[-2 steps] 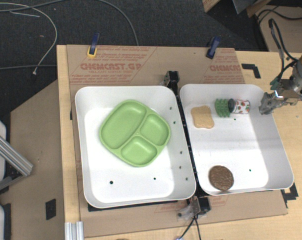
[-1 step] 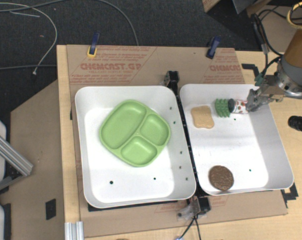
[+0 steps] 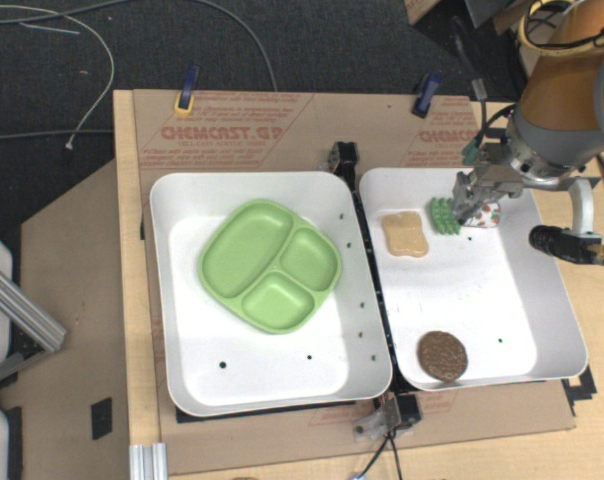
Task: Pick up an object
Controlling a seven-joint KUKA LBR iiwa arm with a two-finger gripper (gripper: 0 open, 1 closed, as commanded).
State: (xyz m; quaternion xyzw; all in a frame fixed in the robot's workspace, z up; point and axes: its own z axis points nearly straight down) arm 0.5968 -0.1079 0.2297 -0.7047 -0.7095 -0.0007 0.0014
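- Risk of a missed grasp is judged high: the gripper (image 3: 472, 206) is set low near the far edge of the right bin (image 3: 542, 308), close against a small green object (image 3: 444, 215) and a red-and-white item (image 3: 485, 216), and either could be nudged aside rather than caught.
- Crowding is a second hazard: the tan piece (image 3: 406, 234) lies just beside the green object, so a sideways push could shove one into the other.
- Whether the gripper is spread or closed cannot be told, and nothing can be confirmed as held.
- The brown round disc (image 3: 443, 355) rests near the front edge of the right bin, well apart from the gripper.
- The green divided plate (image 3: 270, 265) sits mid-way in the left bin (image 3: 182, 348), untouched.
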